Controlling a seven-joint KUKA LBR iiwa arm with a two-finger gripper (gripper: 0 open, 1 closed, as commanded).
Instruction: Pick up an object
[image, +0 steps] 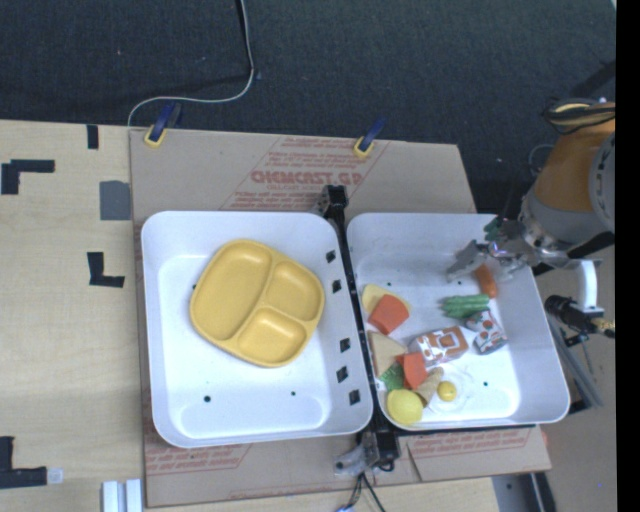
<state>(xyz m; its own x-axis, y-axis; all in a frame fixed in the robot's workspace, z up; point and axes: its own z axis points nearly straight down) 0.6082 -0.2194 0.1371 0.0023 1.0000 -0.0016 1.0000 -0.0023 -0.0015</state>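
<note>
My gripper (482, 262) hangs over the upper right part of the right bin (420, 235). A small orange piece (486, 280) sits right at its tip; whether it is gripped or lying in the bin I cannot tell. Just below it lies a green bean-like item (465, 304). Further down are a red block (389, 313), a red-and-white packet (440, 345), a smaller packet (487, 335), a tan wedge (383, 350), a yellow lemon (405, 405) and a small yellow piece (447, 391).
The left bin (170, 400) holds a yellow divided plate (258, 302). A black divider (345, 300) runs between the bins. Both stand on a cardboard sheet (300, 170) clipped to the bench. The arm's body (575, 190) stands past the right bin's right wall.
</note>
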